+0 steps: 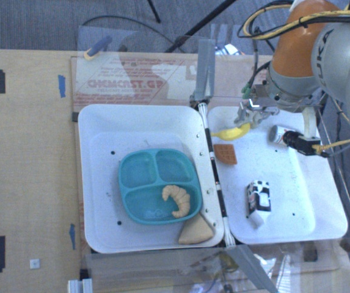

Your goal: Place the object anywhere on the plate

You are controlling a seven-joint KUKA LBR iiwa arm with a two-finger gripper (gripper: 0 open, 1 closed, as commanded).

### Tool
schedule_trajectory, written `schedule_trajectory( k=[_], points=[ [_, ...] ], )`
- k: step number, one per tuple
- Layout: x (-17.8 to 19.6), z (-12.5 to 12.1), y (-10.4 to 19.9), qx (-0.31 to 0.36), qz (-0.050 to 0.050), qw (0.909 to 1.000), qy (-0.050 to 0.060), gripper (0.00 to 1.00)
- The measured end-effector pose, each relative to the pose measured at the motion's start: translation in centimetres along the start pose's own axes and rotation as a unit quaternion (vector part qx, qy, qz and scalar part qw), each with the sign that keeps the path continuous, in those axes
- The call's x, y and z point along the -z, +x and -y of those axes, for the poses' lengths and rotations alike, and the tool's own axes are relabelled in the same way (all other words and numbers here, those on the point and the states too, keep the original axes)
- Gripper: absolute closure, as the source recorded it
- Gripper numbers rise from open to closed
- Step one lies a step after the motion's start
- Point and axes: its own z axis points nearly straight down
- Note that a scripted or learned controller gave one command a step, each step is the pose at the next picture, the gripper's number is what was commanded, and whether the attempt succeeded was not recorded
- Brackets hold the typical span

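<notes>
Gripper (252,116) hangs in the upper part of the right bin (321,224), at the top right of the frame, its tips just above a yellow banana-shaped piece (233,132); whether they are spread or pressed together cannot be told from this slant. Just below the banana lies an orange cracker square (226,154), and lower in the same bin a black-and-white carton (258,201) lies well apart. In the left bin (95,133), mid-frame, sits the teal divided plate (141,173) with a croissant (178,199) in its lower compartment. A tan wedge (195,232) touches the plate's lower right rim. The raised divider (210,157) between the bins stands between the banana and the plate.
</notes>
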Motion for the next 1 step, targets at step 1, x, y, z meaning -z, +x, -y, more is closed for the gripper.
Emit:
schedule_trajectory(
  k=[1],
  points=[
    [0.01, 0.0, -0.01, 0.0, 0.0, 1.0, 0.0, 0.0]
  ],
)
